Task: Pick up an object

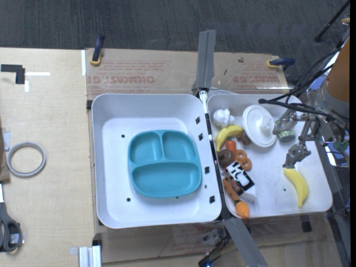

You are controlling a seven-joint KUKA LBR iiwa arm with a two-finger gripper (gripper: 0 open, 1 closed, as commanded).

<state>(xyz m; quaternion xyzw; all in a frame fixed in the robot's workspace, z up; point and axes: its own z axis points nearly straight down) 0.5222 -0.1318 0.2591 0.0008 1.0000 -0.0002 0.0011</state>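
Right bin (317, 202) holds the pickable stuff. Nearest the gripper: a banana (297, 186) lying on the bin floor toward the near right corner, just below the fingertips, not touching them. A second banana (228, 134) sits at the left side of this bin, curved, just below a small white crumpled object (222, 116). White round lid or dish (258, 125) rests beside that banana, toward the back of the bin. Along the left wall: brown donut-like piece (225, 158), orange pretzel shape (242, 160), a black-and-white packet (239, 178), and an orange carrot-like item (242, 209) at the near corner.

Gripper (295, 143) hangs over the right half of the bin, fingers spread apart, nothing between them; one finger (285, 128) near the white dish, the other (296, 154) above the banana. Cables trail from the arm at the right edge.

Left bin (105, 166) holds a teal divided plate (164, 163), flat, centred. On the table (44, 204) to the left: a grey tape ring (24, 159), well apart from both bins.
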